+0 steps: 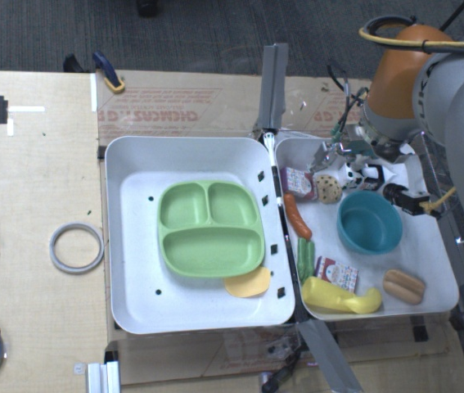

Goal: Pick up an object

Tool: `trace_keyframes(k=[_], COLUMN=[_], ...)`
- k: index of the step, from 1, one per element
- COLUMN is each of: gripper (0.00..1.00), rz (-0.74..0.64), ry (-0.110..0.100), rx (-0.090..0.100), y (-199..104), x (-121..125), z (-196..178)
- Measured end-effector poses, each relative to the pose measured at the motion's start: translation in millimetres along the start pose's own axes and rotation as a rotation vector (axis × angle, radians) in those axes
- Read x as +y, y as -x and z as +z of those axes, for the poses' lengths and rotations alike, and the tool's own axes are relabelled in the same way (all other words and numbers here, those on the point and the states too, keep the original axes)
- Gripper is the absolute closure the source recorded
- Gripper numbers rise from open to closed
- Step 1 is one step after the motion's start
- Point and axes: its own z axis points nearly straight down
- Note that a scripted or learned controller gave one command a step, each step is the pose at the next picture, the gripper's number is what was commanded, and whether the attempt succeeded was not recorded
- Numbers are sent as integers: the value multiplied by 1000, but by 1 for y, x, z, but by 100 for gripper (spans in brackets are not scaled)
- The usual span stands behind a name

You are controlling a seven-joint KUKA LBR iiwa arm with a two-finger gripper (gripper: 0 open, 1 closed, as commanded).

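Under the wrist, gripper (340,155) is low in right bin (440,297)'s far corner, grip state unreadable. Spotted die (327,188) just below it, teal bowl (370,223) close beside. Crowding risks a miss or nudging bowl.

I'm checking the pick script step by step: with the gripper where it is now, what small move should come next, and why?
Probably a short, straight descent. The gripper hangs at the far end of the right bin, just above the small spotted ball and beside the blue bowl, with nothing visibly held. Drifting sideways risks hitting the bowl's rim.
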Motion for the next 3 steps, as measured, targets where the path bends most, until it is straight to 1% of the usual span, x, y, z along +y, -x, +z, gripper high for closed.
trace_keyframes(k=[1, 2, 3], gripper=[0, 0, 0], rz=[-16, 202, 349], ry=[17, 17, 16], rx=[-7, -3, 0], y=[-6, -14, -16], x=[-22, -34, -45], z=[5, 6, 6])
